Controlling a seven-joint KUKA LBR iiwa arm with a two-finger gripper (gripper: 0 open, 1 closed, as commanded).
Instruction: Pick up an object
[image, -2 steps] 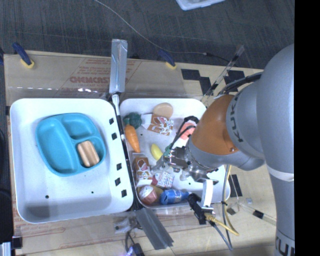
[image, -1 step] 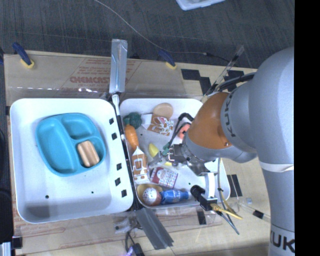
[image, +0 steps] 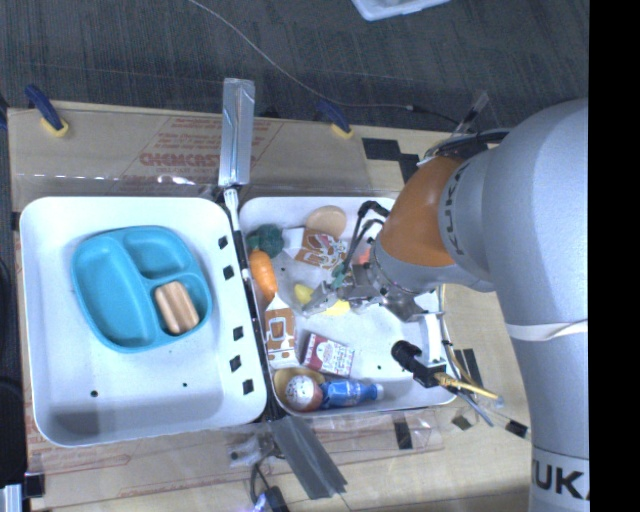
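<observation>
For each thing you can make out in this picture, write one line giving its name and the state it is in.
Blue divided plate: lying flat in the left bin.
Hot dog bun: resting in the plate's lower right compartment.
Carrot: lying in the right bin, by the divider.
Blue bottle: on its side near the front wall.
Gripper: low in the right bin, over the yellow item.

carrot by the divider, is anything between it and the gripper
Yes, loosely. The gripper sits to the right of the carrot, and a yellow item lies on the bin floor between them. From above, nothing visible covers the carrot.
</observation>
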